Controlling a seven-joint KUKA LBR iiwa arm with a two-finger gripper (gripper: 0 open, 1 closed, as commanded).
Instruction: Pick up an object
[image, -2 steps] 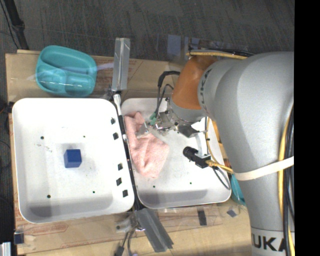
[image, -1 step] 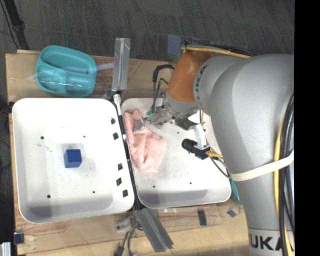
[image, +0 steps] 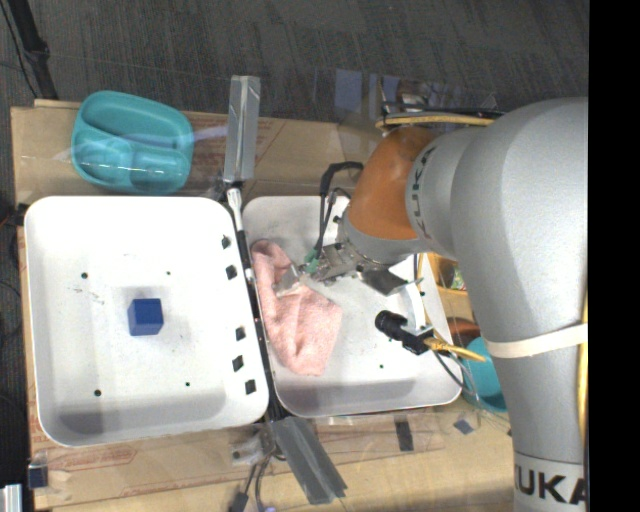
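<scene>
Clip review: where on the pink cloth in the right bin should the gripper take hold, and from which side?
Probably the bunched upper end of the pink cloth, near the gripper, coming straight down from above. The raised folds there offer something to pinch; the lower part looks flatter against the right bin.

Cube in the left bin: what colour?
Blue; the cube shows clearly in the camera view.

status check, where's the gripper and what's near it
Gripper low in right bin, at pink cloth. Cloth lies bunched along bin's left side. Blue cube alone in left bin.
</scene>
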